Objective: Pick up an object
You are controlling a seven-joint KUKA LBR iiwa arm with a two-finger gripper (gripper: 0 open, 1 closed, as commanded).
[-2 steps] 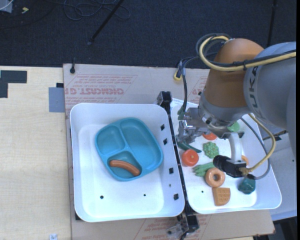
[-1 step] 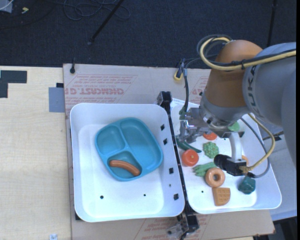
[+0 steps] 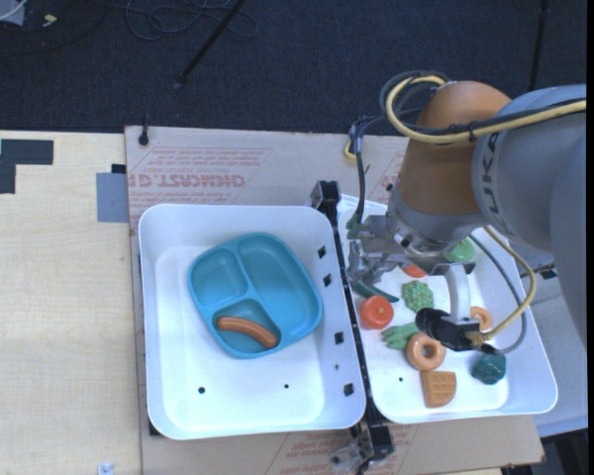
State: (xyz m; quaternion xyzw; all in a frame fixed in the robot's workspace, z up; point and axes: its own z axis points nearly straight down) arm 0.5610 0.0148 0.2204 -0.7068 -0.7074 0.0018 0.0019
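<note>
Gripper (image 3: 376, 265) low over right bin (image 3: 535, 394), at its left wall; cannot tell the jaw state. Just below it: red tomato (image 3: 377, 312). Farther: green piece (image 3: 417, 294), donut (image 3: 426, 352), waffle (image 3: 439, 388). Beyond the divider, left bin (image 3: 178, 404): blue tray (image 3: 267, 275) holding sausage (image 3: 246, 331).

Red print on cardboard sheet (image 3: 203, 171) under the bins reads upside down, too blurred to make out. Grey arm (image 3: 535, 176) shows partial "UK".
</note>
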